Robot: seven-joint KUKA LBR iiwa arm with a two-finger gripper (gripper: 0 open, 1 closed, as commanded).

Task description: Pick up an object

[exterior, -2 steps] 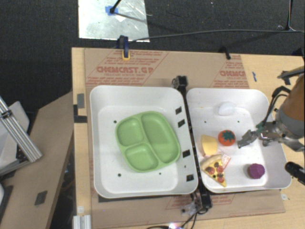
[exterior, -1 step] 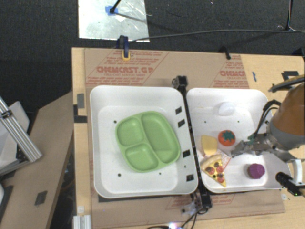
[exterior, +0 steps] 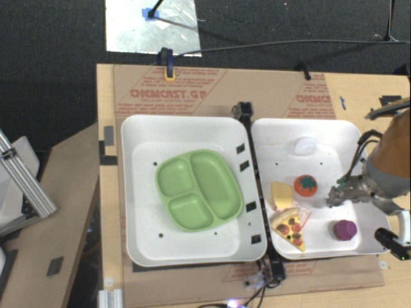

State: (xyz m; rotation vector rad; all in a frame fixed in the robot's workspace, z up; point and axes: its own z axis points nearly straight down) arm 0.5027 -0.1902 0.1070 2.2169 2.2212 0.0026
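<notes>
Your pincer (exterior: 338,196) sits low in the right bin (exterior: 282,140), reaching in from the right side, and you can't tell whether it's apart or together (too small and dark at this angle), and nothing is visibly gripped. Nearest candidate looks like the tomato (exterior: 306,185), a round red piece with a green top, lying just left of the pincer and slightly toward the far side; round, so no long axis to line up on. The purple ball (exterior: 345,230) is the other close one, just to the near side of the pincer, by the bin's front rim. The yellow wedge (exterior: 281,195) and the pizza slice (exterior: 290,226) lie further left, near the divider between bins; the slice's long axis runs diagonally, point toward the front. A pale lump (exterior: 306,147) rests toward the bin's back. The left bin (exterior: 138,172) holds a green divided plate (exterior: 198,189). Likely call: short shift left for the tomato, or toward the front for the ball.
</notes>
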